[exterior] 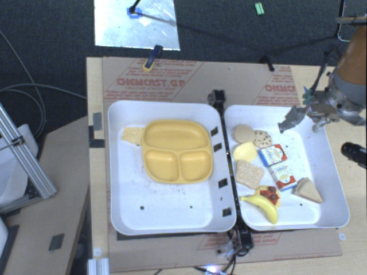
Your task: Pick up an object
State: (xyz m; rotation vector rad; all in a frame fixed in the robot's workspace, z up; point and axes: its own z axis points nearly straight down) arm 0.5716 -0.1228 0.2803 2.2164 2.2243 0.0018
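Biggest things first: the two white bins sit side by side on the bench. The left bin (123, 211) has a yellow divided plate (175, 150) in the middle, three compartments, with a pale yellow flat piece (132, 135) poking out from under its upper left edge.

The right bin (332, 193) is where all the toy food is, mostly bunched along its left half. The arm (351, 76) comes in from the right and hangs over the bin's upper right corner. Its gripper (304, 119) is above bare bin floor with the two fingers spread apart, nothing between them, well apart from the food.

Now the food, roughly big to small: a banana (262, 205) near the bottom edge with something small and red (269, 195) touching it, a square cracker (249, 174) just above that, a pale yellow lumpy piece (245, 152), and a tan round piece (243, 133) at the top next to a chocolate chip cookie (262, 138). Two little red, white and blue cartons (274, 154) and (283, 175) sit one below the other, and a wedge that looks like a sandwich slice (308, 190) is off to the lower right on its own.
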